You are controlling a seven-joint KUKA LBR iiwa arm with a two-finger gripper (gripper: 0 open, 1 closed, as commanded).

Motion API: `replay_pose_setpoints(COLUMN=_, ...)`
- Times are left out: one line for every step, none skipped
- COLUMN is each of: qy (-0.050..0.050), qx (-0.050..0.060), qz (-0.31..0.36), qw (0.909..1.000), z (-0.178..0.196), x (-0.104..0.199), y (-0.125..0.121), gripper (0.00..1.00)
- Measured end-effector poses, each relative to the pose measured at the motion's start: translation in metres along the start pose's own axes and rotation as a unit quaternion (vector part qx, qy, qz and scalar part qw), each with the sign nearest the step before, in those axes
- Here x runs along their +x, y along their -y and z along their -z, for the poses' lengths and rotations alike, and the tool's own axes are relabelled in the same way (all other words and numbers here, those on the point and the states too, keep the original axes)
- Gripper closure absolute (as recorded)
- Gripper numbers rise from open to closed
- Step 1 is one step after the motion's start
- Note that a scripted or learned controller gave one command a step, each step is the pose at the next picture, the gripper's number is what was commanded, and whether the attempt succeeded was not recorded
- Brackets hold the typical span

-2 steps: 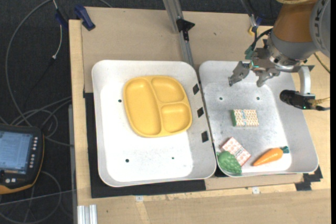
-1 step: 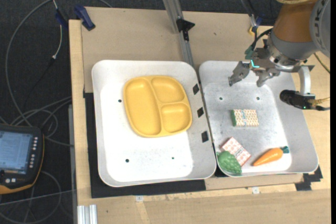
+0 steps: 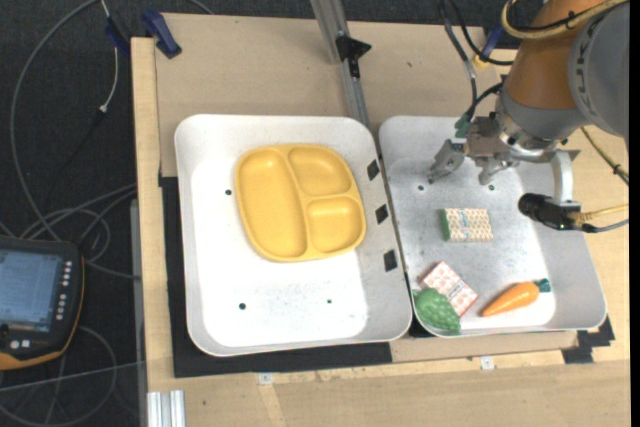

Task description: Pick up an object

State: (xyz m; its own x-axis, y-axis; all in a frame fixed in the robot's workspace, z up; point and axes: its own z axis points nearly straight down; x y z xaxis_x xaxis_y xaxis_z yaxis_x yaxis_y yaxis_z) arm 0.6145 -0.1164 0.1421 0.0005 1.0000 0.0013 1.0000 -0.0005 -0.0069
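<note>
Fingers [image 3: 441, 164]: two grey prongs, spread apart, one angled toward the left of the camera view and the other pointing down near the wrist. Nothing sits between them. The gripper [image 3: 466, 168] hangs over the upper part of the right bin [image 3: 400, 205], above bare white floor, and touches no object so far as the view shows.

Just below the gripper lies a small patterned packet [image 3: 467, 224] with a green edge, flat on the bin floor and apart from the fingers. Farther toward the near edge of the same bin lie three more items: a red-and-white checked packet [image 3: 449, 284], a green leafy toy vegetable [image 3: 436, 309] touching that packet at the bin's near left corner, and an orange toy carrot [image 3: 514, 298] to their right, its green top pointing right.

Above the gripper, the wrist rises to the orange band [image 3: 545, 55] and the grey arm [image 3: 610, 65], entering from the right.

The left bin [image 3: 200, 215] holds a yellow divided tray [image 3: 298, 201] with three compartments, set in its upper half.
</note>
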Motion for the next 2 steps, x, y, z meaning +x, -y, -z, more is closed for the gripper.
replay_pose_setpoints(qy=0.0, qx=0.001, qz=0.0, qw=1.0, z=-0.053, x=0.001, y=0.001, gripper=0.0)
replay_pose_setpoints(qy=0.0, qx=-0.004, qz=0.001, qw=1.0, z=-0.038, x=0.001, y=-0.001, gripper=1.0)
